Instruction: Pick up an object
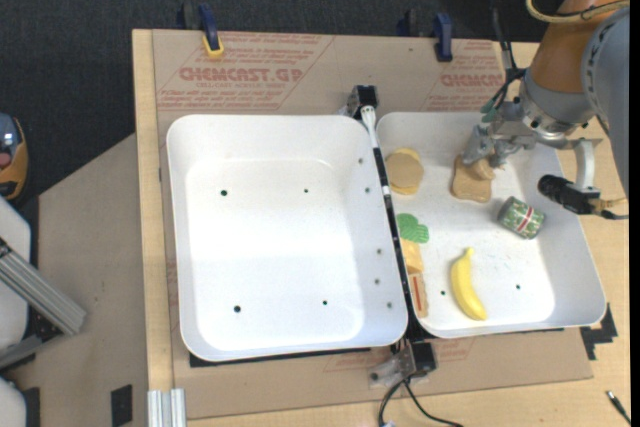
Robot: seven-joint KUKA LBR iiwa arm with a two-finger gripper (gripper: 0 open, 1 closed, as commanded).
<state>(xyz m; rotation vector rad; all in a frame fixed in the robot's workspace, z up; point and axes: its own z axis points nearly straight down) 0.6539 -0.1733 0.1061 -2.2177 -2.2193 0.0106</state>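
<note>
Tan blocky bread-like chunk (468,185) sits in the far half of the right shallow white plastic bin (545,280), directly under the two-finger metal gripper (483,153), which is low over the chunk's far top edge and looks to be touching it. Claw state: cannot tell whether it is spread or pinched; the view from above hides that. The grey arm with orange band (565,35) comes in from the right over the bin's far right corner.

Near the chunk:
- round flat tan bun-like disc (404,171) is to the left, close to the divider and apart from the chunk
- small green can with red and white label (521,217) lies on its side to the near right of the chunk, not touching it

Further out, same bin:
- green leafy plastic piece (412,230) is by the divider
- an orange-yellow toy strip (413,277) is just nearer than it, along the divider
- yellow plastic banana (465,284) lies in the near middle, apart from the rest

Left shallow white plastic bin (270,245) shows four small dark dots on its floor. Both bins rest on a brown printed board (250,65), with two blue clamps (210,27) at its far edge.
</note>
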